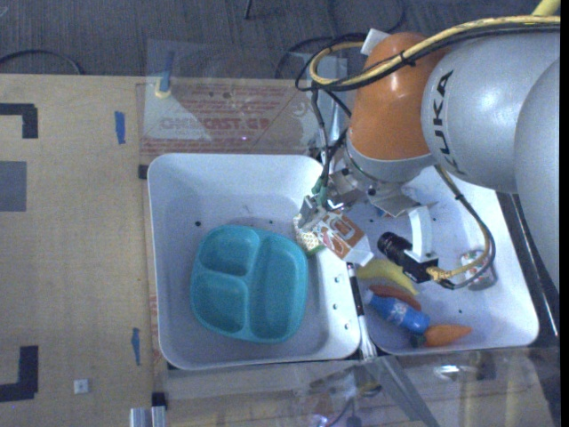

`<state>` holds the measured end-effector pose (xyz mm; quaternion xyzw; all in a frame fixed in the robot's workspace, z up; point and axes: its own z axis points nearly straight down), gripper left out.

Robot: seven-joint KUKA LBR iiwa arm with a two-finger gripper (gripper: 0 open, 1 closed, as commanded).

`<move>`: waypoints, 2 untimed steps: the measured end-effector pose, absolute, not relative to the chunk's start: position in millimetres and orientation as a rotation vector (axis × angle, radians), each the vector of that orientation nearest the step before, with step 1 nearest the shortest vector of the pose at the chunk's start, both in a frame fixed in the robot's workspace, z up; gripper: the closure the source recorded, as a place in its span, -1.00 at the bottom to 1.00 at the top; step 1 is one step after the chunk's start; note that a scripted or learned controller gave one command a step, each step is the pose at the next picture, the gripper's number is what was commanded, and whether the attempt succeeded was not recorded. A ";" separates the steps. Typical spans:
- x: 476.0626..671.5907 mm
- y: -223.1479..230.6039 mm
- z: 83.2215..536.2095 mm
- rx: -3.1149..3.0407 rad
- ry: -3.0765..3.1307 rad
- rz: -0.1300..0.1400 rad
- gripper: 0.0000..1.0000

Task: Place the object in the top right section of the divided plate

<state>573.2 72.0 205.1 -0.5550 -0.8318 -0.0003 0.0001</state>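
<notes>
1. Arm [462,96], grey w/ orange band, is sitting nearest the camera, reaching in from the right and covering much of the right bin [498,318].
2. Jaws [318,205] are hanging over the seam between the two bins, at the left bin's right rim. A small packet [331,235], white/orange print, is sitting right under them, touching or nearly so. Can't tell how wide the jaws are standing, or whether the packet is between them.
3. Divided plate [250,282], teal, is lying flat in the left bin [178,194], toward its lower middle. Its top right section is sitting just left of the packet, nothing in it.
4. Left bin is showing bare white floor above and left of the plate; the plate's right edge is lying close to the bin's right wall.
5. Right bin's lower part is holding a banana [388,272], a blue item [396,312] and an orange carrot-like item [447,334], bunched together.
6. Tabletop [71,238] is lying bare wood left of the bins, w/ black and blue tape marks.
</notes>
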 end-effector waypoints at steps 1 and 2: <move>551.3 58.5 184.0 -1.927 -2.477 0.002 1.00; 572.2 3.3 184.5 -1.877 -2.522 -0.002 1.00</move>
